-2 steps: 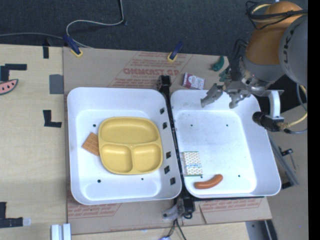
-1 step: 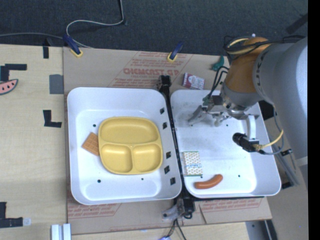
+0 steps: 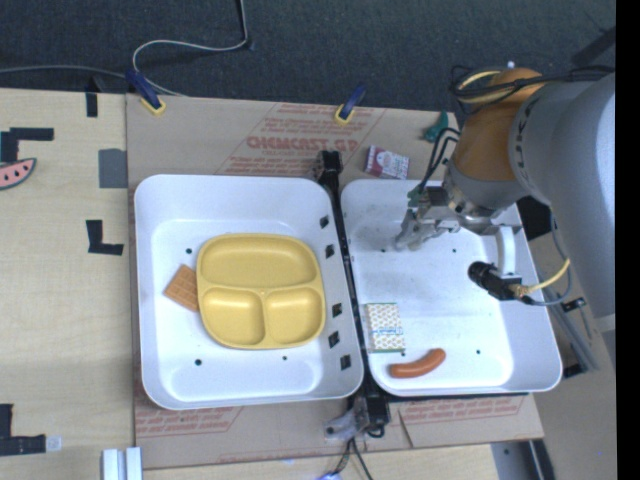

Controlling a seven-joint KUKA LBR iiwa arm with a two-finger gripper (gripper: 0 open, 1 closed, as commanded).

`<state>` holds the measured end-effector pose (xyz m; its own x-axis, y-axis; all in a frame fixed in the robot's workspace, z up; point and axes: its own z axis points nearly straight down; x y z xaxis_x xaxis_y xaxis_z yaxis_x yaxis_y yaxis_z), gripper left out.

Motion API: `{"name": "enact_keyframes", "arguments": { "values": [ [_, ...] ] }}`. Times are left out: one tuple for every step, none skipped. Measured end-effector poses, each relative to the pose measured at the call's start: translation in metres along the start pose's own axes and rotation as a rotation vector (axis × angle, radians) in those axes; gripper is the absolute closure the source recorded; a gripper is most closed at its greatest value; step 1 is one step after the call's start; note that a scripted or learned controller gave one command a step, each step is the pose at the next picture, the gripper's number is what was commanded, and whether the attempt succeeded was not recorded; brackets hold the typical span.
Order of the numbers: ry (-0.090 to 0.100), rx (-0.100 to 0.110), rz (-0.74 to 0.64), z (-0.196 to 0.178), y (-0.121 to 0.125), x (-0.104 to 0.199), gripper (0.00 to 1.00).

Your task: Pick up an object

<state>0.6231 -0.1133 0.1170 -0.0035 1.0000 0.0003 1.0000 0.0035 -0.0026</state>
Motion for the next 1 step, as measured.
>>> {"name": "enact_keyframes", "arguments": {
  "values": [
    [0.0,0.0,0.0,0.0002,-0.0001,0.0,0.0]
  ]
}}
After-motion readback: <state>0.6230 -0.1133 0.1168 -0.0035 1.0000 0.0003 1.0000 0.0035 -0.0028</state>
